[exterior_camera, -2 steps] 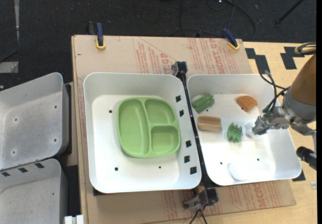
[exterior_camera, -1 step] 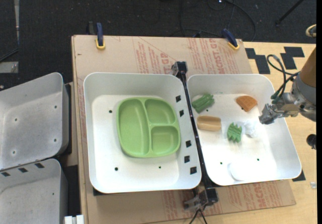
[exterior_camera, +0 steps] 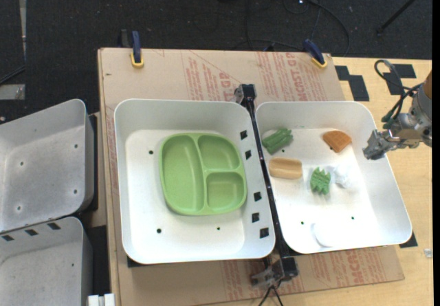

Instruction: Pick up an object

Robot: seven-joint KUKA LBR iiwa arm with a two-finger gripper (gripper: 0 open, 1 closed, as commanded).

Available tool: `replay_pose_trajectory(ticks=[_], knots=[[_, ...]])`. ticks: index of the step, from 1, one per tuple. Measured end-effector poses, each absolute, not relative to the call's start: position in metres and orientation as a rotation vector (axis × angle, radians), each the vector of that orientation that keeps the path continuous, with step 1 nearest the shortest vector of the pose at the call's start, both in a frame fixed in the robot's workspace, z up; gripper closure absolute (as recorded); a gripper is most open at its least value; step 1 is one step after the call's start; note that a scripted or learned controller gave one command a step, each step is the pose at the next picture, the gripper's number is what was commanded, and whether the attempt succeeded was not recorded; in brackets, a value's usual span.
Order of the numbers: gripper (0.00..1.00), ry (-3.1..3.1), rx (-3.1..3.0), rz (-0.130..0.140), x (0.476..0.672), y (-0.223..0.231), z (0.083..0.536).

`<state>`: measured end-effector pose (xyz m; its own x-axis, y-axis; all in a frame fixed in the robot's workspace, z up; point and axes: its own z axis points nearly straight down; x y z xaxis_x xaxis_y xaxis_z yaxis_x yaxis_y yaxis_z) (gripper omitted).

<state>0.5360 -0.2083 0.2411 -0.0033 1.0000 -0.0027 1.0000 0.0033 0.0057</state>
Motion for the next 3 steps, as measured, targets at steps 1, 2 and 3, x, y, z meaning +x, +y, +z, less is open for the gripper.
replay_pose_trajectory(ticks=[1, 2, 3], knots=[[1.00, 2.221, 2.213, 0.004, 0.537, -0.209, 0.294], [1.00, 2.231, 2.213, 0.001, 0.554, -0.154, 0.277], [1.00, 2.232, 2.213, 0.002, 0.556, -0.099, 0.275]])
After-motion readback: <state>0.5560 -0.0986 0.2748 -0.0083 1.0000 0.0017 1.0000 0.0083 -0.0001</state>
